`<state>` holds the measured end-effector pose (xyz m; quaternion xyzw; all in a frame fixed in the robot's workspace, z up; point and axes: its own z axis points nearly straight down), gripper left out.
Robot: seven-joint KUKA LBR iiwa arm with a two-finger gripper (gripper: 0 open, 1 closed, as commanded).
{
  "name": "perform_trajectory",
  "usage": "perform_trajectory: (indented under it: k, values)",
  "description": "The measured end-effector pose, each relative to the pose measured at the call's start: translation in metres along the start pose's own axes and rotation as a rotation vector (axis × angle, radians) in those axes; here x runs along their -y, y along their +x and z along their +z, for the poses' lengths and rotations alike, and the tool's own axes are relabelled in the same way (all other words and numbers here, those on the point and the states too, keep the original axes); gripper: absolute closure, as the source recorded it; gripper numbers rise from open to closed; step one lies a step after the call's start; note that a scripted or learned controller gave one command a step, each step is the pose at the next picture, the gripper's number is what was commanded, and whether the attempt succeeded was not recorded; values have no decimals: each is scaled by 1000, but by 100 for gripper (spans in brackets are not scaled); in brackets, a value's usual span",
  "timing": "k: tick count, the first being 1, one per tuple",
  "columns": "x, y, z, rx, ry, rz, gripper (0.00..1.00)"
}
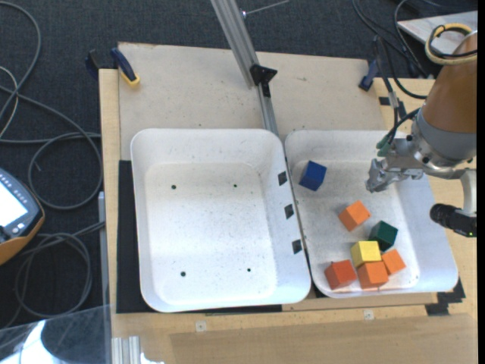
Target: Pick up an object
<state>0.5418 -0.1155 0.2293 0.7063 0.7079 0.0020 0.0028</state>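
Note:
The right bin (409, 146) holds several small cubes. A blue cube (312, 175) lies near its upper left. An orange cube (354, 215) sits mid-bin. Lower down cluster a dark green cube (384, 234), a yellow cube (366, 251), and orange cubes (342, 273) (393, 262) (372, 274). My gripper (378, 179) hangs over the right bin's upper middle, to the right of the blue cube and above the lone orange cube. Nothing shows between its fingers.
The left bin (151, 158) lies beside the right one. A slanted metal pole (241, 38) rises from the bench behind the bins. Blue clamps (125, 65) (369, 74) grip the board's far corners. Cables lie on the floor around the bench.

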Motion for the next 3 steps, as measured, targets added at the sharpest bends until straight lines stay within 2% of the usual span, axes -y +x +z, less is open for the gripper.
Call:
perform_trajectory:
  k: [3]
  values:
    - [18,170,-23,-5,6,-6,100]
